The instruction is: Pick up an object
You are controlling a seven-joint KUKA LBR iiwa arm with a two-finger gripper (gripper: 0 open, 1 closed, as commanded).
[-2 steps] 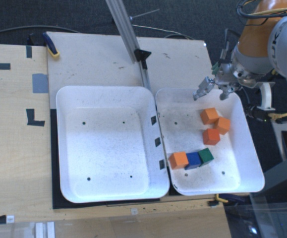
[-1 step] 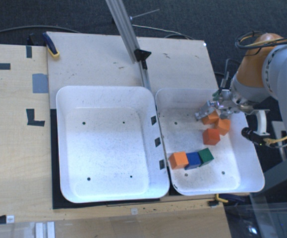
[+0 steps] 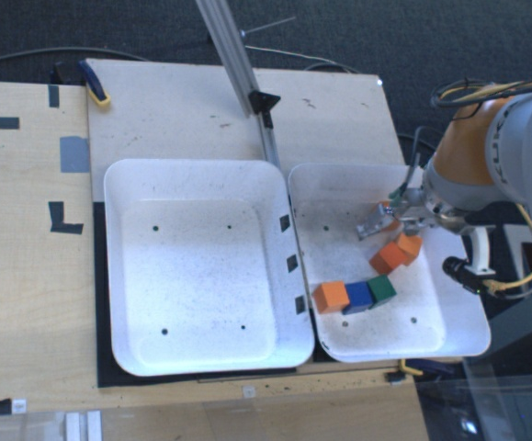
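Note:
In the right bin, an orange block lies right under my gripper, which reaches in from the right over the bin's middle. I cannot tell if the block touches the gripper. Three more blocks sit in a row near the bin's front: an orange block, a blue block and a green block, touching one another.
The left bin adjoins the right one along a shared wall. A slanted metal rail runs from the top of the view down to the bins' junction. Cables hang by the arm at the right.

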